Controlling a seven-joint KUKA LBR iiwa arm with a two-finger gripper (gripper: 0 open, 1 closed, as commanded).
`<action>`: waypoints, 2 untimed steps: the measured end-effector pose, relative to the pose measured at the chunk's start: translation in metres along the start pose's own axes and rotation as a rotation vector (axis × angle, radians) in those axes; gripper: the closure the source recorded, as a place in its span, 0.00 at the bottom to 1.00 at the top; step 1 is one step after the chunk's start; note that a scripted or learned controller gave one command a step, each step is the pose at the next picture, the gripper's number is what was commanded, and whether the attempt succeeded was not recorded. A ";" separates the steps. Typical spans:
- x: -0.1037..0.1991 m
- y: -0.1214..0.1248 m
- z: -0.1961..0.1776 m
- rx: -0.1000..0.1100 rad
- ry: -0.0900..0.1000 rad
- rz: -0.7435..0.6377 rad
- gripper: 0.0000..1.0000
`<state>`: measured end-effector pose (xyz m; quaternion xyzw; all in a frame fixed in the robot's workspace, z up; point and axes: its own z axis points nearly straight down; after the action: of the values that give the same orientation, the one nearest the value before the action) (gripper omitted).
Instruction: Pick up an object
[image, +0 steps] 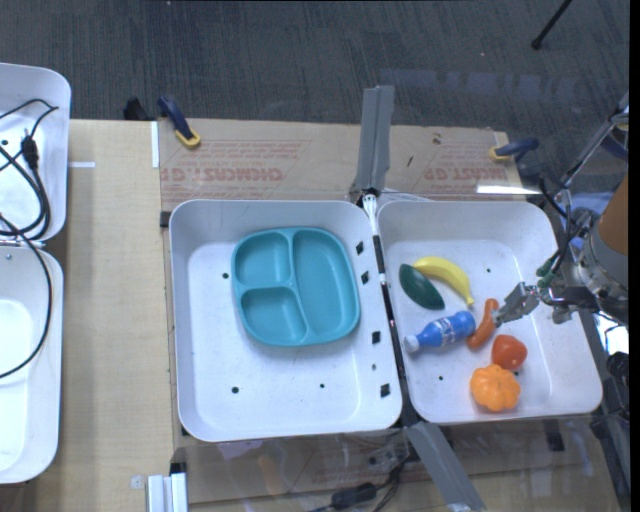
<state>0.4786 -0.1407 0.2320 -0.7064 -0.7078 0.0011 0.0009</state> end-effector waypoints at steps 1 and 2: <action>-0.019 0.065 0.068 0.000 0.000 0.002 0.00; -0.016 0.058 0.141 0.000 0.001 0.004 0.00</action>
<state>0.5358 -0.1563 0.0906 -0.7080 -0.7062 0.0009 0.0010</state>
